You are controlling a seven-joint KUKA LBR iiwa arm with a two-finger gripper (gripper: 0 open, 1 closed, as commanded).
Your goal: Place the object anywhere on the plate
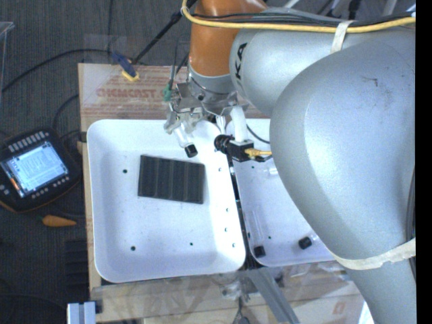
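A dark ridged rectangular plate (171,179) lies flat in the left white bin (115,248), a little left of its middle. My gripper (186,140) hangs over the bin's far side, just above the plate's far right corner. A small black piece (191,150) shows at the gripper's tip; whether it is an object or part of the gripper is unclear. The arm's grey body covers most of the right bin (270,214).
Two small black bits (305,243) (258,251) lie near the right bin's front edge. A pendant with a lit screen (35,167) sits left of the bench. Cables run across the floor behind the bins.
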